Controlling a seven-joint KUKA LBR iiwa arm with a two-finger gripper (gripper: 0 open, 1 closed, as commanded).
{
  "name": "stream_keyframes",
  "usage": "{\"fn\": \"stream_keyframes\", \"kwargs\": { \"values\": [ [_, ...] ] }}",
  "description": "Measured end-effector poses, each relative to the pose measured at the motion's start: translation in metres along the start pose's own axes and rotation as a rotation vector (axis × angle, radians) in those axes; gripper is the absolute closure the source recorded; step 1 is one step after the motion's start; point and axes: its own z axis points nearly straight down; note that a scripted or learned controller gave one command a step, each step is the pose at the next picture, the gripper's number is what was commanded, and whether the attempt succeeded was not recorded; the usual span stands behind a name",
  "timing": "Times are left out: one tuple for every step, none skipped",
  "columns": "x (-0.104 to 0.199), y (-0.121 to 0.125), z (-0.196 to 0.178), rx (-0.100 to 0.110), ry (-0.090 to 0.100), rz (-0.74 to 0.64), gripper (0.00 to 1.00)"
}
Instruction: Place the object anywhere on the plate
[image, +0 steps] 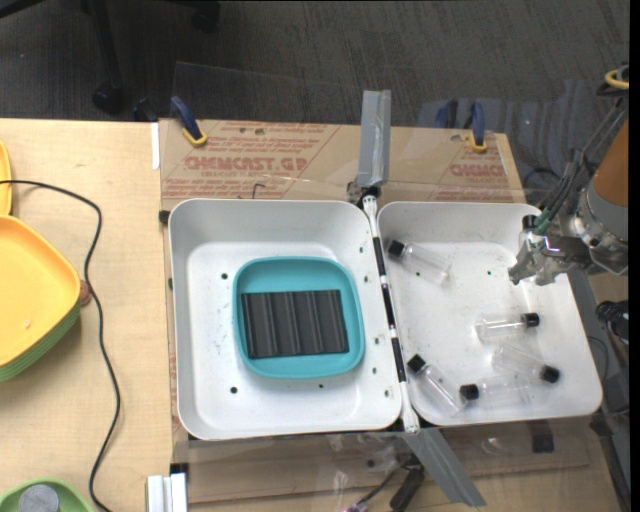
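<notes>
Lying in the right bin (480, 405) are five clear tubes (507, 324) with black caps. One teal plate (298, 318) sits in the left bin (200, 300). The gripper (528, 262) holds nothing; whether open or closed, I cannot tell.

Left bin (200, 330): white, with small dark specks. Plate (298, 318): teal rim, dark grey ribbed centre in vertical stripes. Right bin (575, 330): white. Vials (420, 258): clear, black caps. Claw (531, 262): grey metal, with a green spot near it. Worktop (80, 160): pale wood grain. Cardboard (300, 160): brown, red lettering. Clamps (187, 118): blue with yellow tips. Dish (30, 300): yellow over green. Cable (100, 330): black.
</notes>
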Motion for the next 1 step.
{"fn": "stream_keyframes", "kwargs": {
  "values": [
    [-0.0001,0.0,-0.0001,0.0,0.0,0.0,0.0]
  ]
}}
